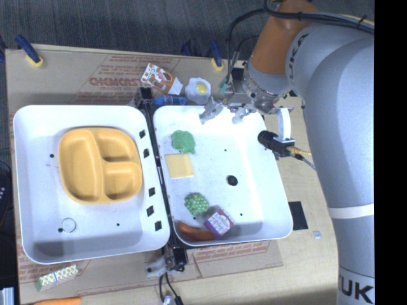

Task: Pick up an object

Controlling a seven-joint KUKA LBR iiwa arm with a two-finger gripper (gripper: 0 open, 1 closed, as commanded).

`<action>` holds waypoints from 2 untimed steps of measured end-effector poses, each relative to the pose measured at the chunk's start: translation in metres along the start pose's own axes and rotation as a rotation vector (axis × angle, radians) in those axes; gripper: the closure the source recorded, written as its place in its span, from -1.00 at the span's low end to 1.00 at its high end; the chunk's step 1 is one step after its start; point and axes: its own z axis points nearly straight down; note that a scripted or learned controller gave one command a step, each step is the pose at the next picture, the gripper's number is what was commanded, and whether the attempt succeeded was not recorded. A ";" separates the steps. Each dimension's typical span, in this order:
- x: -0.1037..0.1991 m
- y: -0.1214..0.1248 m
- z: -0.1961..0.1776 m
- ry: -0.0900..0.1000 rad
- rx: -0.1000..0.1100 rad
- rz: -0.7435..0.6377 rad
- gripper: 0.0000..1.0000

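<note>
The metal two-finger gripper [226, 112] hangs with fingers spread, gripping nothing, over the glossy white plastic bin's [267, 189] far edge; flat yellow cheese slice [179, 166] lies mid-bin.

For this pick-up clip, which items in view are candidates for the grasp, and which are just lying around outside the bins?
Job items, all in the right bin:
- green leafy piece
- yellow cheese slice
- green bumpy piece
- purple packet
- sausage
- tool, above the bin's far edge

Lying about:
- yellow divided tray in left bin
- fried egg
- small carton
- wrapped candy
</note>
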 end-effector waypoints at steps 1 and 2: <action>0.024 -0.043 0.105 0.002 0.003 0.366 -1.00; 0.030 -0.150 0.105 0.002 0.004 0.433 -1.00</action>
